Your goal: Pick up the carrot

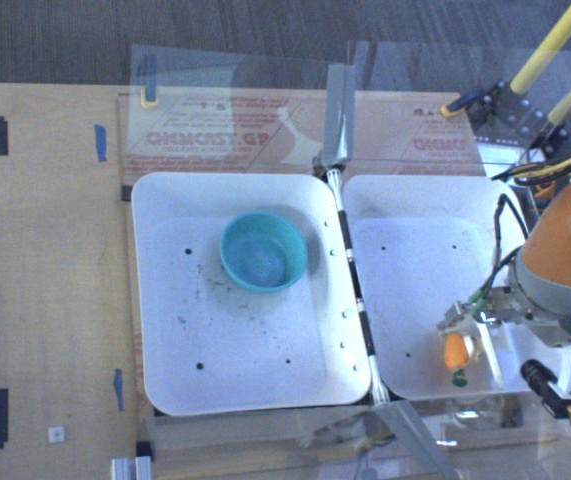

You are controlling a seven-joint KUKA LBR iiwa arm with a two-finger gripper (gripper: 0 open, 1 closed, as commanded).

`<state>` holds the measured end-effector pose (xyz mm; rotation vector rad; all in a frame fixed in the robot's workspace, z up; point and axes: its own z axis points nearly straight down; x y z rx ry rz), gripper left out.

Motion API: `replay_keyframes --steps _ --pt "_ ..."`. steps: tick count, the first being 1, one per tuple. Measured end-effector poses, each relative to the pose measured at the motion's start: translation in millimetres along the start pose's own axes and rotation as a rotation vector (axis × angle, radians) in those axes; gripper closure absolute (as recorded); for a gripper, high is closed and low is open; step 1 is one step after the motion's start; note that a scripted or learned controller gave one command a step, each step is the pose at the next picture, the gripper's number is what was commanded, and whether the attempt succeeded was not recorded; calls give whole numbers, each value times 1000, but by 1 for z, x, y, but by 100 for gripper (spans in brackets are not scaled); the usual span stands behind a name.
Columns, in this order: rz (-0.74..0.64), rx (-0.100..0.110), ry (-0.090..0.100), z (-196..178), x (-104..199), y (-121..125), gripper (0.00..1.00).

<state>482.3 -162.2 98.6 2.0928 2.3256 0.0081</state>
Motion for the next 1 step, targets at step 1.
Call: replay_keyframes --steps 1 --pt "56 15 6 -58 40 29 100"
